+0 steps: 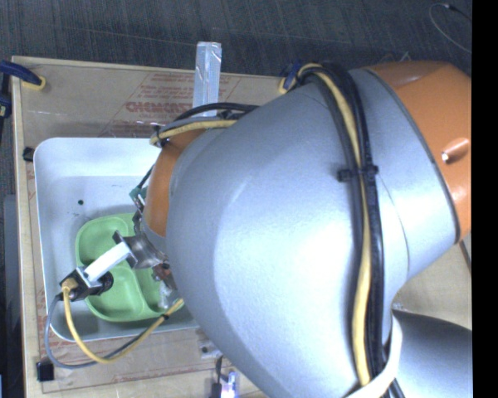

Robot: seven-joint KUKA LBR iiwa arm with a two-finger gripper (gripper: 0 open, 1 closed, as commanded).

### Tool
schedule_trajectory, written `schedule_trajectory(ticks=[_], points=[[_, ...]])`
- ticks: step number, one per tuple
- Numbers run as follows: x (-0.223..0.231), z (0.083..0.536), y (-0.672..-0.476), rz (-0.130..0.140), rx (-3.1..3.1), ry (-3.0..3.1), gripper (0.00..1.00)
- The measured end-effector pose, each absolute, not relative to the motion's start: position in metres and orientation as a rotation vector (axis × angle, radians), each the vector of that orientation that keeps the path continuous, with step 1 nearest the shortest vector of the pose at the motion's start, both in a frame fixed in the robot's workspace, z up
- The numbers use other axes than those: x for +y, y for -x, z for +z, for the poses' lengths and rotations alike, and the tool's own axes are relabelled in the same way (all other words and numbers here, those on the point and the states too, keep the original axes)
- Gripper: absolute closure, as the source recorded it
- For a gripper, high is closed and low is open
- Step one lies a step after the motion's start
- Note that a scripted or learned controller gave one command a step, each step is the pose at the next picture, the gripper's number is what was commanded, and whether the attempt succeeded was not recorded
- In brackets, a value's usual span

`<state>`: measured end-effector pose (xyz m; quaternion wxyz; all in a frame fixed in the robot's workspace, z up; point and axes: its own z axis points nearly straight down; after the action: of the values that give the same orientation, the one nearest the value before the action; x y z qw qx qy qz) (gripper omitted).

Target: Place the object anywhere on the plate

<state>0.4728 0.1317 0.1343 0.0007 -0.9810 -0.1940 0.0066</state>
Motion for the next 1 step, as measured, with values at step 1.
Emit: schedule_trajectory(ticks=[1], points=[[0.2127,0.0899,-0.4832,0.014,-0.599,3.084,0.0]])
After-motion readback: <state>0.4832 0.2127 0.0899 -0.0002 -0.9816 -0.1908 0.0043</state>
